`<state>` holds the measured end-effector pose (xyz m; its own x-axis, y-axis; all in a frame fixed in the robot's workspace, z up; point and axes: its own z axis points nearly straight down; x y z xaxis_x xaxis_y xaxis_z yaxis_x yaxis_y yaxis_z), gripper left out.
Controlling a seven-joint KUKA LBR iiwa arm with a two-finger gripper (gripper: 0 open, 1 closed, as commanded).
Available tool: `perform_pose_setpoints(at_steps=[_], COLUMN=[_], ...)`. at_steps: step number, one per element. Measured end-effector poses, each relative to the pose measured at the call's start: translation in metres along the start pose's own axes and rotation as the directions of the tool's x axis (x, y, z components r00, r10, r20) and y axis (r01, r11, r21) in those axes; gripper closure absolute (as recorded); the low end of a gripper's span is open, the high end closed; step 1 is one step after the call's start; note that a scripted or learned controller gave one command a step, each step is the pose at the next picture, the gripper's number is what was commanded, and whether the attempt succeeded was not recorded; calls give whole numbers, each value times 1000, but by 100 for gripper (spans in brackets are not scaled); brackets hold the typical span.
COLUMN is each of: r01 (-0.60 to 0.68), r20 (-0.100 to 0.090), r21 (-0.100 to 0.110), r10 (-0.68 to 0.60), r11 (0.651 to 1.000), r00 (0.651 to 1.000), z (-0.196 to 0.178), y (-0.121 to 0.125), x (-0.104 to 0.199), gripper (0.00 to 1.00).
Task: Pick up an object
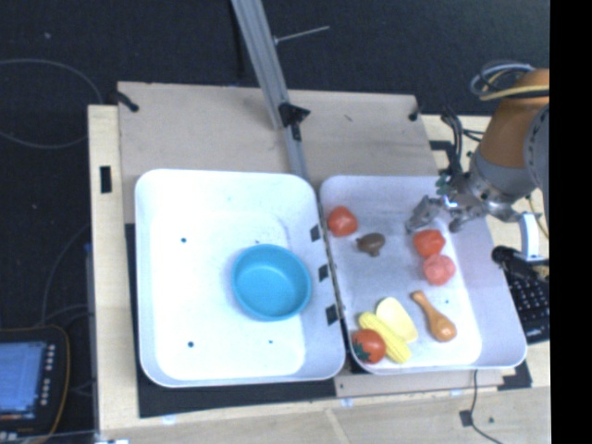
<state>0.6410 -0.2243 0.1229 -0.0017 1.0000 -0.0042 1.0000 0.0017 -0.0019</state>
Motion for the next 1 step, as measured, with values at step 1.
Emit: perform_pose_setpoints(at_steps=[1], r01=[0], r20=[0], r21=[-1], r10=[0], r11=[1000], r00=[1000], z=[21], y=[0], x=[-2], gripper=[0])
